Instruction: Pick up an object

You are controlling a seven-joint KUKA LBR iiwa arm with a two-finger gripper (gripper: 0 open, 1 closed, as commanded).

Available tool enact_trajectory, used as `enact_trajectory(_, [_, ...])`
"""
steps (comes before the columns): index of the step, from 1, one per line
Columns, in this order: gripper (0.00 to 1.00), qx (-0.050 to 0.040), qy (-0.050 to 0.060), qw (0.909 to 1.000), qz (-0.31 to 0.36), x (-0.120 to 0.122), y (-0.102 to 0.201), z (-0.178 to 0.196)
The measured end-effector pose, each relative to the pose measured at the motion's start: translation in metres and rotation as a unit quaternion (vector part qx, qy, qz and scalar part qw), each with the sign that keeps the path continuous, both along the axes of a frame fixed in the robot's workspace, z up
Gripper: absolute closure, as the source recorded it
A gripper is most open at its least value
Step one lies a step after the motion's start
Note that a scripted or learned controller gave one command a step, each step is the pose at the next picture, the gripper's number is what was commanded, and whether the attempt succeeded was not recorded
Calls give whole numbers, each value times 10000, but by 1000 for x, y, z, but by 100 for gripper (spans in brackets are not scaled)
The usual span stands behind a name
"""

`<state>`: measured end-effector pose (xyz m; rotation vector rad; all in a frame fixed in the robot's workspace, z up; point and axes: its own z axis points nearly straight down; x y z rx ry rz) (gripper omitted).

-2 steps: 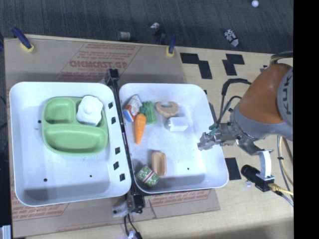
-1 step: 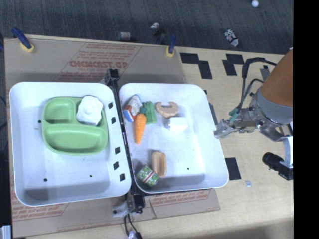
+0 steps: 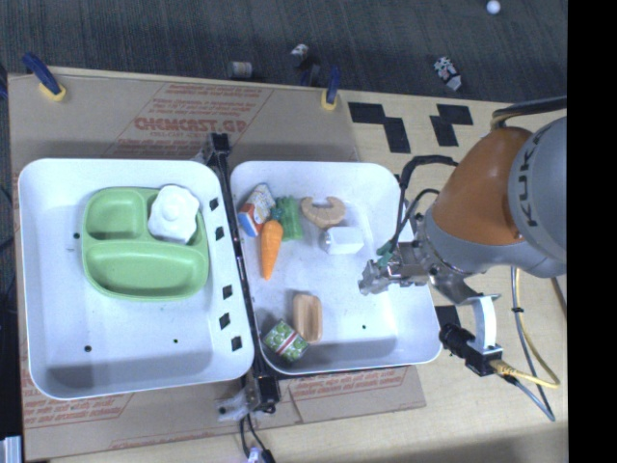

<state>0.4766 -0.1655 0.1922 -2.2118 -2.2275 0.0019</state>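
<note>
The right bin (image 3: 381, 340) holds an orange carrot (image 3: 271, 247), a green leafy piece (image 3: 287, 212), a small carton (image 3: 254, 209), a tan pretzel-shaped piece (image 3: 323, 210), a pale clear item (image 3: 342, 241), a hot dog (image 3: 307, 315) and a green patterned item (image 3: 282, 340). My gripper (image 3: 375, 278) hangs over the right side of this bin, apart from every object. Nothing shows between its fingers.
The left bin (image 3: 58, 355) carries a green divided plate (image 3: 145, 244) with a white round object (image 3: 174, 211) in its top right compartment. A black divider (image 3: 229, 258) runs between the bins. Cables (image 3: 525, 355) trail at the right.
</note>
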Motion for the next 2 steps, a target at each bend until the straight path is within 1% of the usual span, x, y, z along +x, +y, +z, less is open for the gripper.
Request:
enact_trajectory(1, [100, -5, -11, 10000, -14, 0, -16, 39])
enact_trajectory(2, [100, -10, -14, 10000, -14, 0, -44, 32])
